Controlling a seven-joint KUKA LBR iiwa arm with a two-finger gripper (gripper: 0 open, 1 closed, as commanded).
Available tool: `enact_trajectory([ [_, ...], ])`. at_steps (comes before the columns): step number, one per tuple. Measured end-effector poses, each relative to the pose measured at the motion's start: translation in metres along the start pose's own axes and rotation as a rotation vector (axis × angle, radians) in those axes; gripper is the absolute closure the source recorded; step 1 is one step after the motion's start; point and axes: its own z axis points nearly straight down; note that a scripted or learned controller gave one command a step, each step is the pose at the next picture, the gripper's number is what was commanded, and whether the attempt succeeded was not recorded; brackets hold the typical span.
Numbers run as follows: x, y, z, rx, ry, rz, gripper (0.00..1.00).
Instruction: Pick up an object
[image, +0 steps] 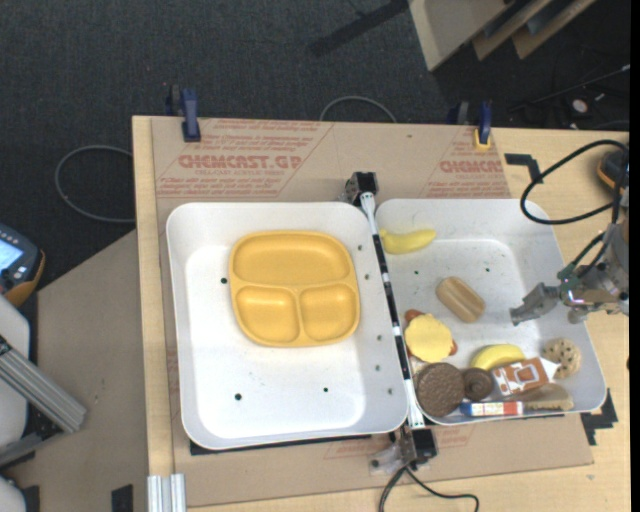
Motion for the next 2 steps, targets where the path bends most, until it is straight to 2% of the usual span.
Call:
enact_trajectory([
  [1, 0.022, -0.011, 0.117, 0.004, 0.002, -0.001, 0.0],
  [2, 0.043, 0.082, 0.111, -0.008, 0.0, -0.007, 0.0],
])
